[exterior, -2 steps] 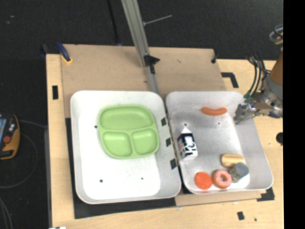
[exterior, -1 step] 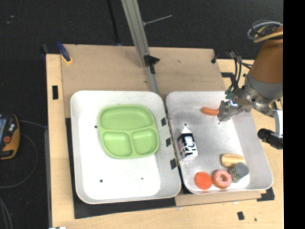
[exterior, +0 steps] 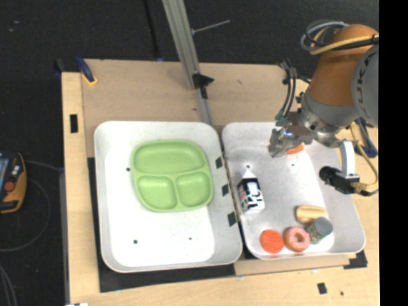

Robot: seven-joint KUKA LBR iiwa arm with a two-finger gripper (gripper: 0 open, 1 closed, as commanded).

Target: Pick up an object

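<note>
My gripper (exterior: 279, 144) hangs low over the far part of the right bin (exterior: 287, 187). A small orange object (exterior: 294, 149) peeks out just right of the gripper, partly hidden by it; whether they touch is unclear. A black-and-white carton (exterior: 250, 194) lies near the bin's left wall. Along the near edge sit a red-orange round piece (exterior: 272, 241), a pink doughnut (exterior: 296, 238), a tan bread-like piece (exterior: 310, 213) and a grey object (exterior: 321, 227), packed close together.
The left bin (exterior: 159, 241) holds a green divided plate (exterior: 172, 174). A grey metal post (exterior: 182, 37) rises from the bench behind the two bins. A black cable fitting (exterior: 338, 178) hangs off the arm over the right bin's right side.
</note>
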